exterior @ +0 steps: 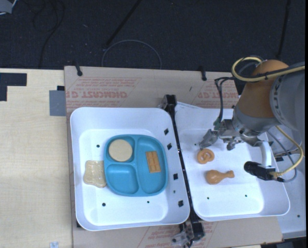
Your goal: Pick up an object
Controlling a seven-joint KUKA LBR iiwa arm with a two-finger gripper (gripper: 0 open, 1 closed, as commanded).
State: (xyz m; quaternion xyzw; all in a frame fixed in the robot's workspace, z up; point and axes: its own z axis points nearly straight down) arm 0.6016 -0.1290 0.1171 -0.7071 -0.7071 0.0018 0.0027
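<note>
In the right bin (247, 205) lie two toy foods: a curled orange pretzel-like piece (205, 156) and, just below it, a tan chicken drumstick (218, 176). My gripper (219, 142) hangs over the upper middle of this bin, just above and to the right of the curled piece. Its fingers (210, 138) stand apart and hold nothing. The grey arm with its orange band (262, 89) reaches in from the right.
The left bin (87, 211) holds a blue divided plate (124, 182) carrying a round tan biscuit (120, 150) and a rectangular cracker (153, 161). A pale slice of toast (94, 173) lies against the plate's left side. A black divider (179, 159) separates the bins.
</note>
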